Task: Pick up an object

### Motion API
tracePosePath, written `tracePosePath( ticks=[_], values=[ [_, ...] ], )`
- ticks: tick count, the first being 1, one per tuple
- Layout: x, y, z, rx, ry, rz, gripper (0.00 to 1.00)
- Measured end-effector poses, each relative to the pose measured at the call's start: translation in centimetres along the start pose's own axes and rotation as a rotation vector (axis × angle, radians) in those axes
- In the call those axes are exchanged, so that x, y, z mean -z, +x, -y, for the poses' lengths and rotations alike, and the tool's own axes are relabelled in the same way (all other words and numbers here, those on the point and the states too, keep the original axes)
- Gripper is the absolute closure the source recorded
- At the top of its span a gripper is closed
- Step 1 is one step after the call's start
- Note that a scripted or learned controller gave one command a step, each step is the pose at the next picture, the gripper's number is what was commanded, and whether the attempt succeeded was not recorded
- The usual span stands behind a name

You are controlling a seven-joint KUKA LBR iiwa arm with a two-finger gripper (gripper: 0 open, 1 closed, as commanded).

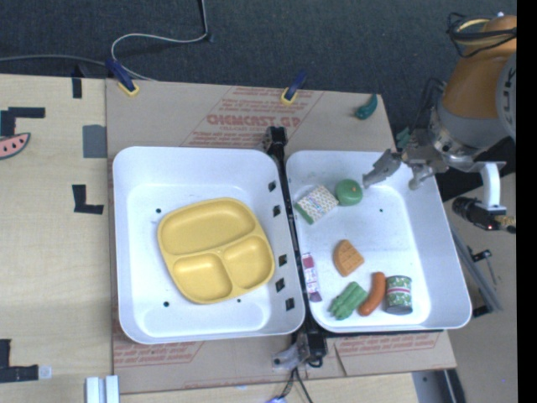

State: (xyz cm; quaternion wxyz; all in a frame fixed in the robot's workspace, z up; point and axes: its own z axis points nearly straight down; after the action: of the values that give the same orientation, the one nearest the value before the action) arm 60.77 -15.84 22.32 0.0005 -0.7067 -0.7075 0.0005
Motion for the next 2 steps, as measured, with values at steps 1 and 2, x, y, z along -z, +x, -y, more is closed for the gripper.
tracePosePath(
  ticks=[1, 2],
  values=[
    [-13.2, 2.0, -1.9, 0.0, -0.008, 0.002, 0.0],
    [-13.4, 5.3, 0.7, -0.001, -0.012, 0.002, 0.0]
  ],
)
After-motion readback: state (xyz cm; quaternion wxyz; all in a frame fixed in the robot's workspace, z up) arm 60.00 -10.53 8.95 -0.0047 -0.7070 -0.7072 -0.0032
